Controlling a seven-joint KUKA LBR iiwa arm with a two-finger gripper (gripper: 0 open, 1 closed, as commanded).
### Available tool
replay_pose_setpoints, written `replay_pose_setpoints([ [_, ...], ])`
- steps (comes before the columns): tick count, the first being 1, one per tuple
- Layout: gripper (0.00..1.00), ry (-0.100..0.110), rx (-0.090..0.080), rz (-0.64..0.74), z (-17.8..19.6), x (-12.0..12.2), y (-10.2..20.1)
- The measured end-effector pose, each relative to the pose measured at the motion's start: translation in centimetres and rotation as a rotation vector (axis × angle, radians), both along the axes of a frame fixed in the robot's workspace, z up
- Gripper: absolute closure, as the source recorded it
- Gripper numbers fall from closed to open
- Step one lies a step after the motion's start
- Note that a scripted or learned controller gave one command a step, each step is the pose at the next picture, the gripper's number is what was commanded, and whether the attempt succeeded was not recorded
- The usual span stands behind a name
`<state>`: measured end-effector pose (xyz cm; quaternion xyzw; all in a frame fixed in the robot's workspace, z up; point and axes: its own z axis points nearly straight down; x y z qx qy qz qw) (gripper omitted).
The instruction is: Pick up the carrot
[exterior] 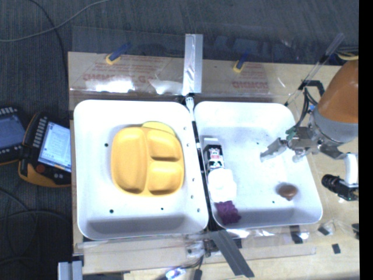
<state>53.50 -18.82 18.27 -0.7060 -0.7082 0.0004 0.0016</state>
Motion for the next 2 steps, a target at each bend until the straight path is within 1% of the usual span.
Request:
replay_pose_setpoints([
  [1, 0.0, -0.015, -0.006, 0.197, -9.22, -4.72, 0.95],
  [2, 0.0, -0.015, -0.006, 0.197, -9.22, -4.72, 0.95],
])
